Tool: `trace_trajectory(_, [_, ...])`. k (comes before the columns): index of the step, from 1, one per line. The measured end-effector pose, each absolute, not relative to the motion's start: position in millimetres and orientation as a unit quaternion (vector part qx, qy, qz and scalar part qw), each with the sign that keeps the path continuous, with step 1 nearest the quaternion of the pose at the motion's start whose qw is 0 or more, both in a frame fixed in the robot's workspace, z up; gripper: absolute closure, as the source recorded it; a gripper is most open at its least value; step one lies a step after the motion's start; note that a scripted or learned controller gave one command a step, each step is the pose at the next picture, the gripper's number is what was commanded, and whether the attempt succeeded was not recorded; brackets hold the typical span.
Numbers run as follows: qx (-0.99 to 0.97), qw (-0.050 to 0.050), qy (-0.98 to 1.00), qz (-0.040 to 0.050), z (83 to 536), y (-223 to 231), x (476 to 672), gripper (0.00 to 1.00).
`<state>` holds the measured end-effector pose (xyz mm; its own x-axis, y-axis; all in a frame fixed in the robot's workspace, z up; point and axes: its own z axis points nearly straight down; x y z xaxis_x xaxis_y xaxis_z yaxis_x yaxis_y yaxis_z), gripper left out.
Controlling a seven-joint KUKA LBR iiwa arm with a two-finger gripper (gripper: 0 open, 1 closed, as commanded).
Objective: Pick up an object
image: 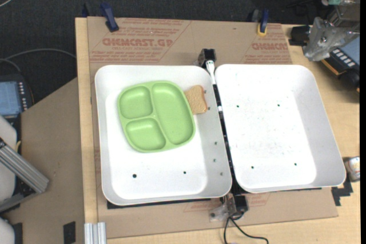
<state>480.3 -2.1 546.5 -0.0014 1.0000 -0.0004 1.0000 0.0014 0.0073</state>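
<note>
A light green divided plate (155, 116) with three compartments lies in the upper part of the left white bin (160, 180). A small tan cracker-like piece (197, 99) rests against the plate's right rim, near the bin's right wall. Nothing lies in the plate's compartments.
The right white bin (274, 128) sits beside the left one, its floor speckled with small dark marks. Both bins stand on a brown board (137, 37) held by a blue clamp (108, 16) and a yellow clamp (263, 24). Grey metal equipment (326, 37) stands at the upper right.
</note>
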Motion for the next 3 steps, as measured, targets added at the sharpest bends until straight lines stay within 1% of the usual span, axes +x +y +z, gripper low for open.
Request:
trace_trajectory(1, [0.706,-0.005,0.708,-0.0055,416.1,36.2,478.2,1.00])
trace_trajectory(2, [0.708,-0.002,0.706,-0.0029,371.3,27.6,478.8,1.00])
trace_trajectory(3, [0.704,0.001,0.710,0.0030,412.3,103.4,479.4,1.00])
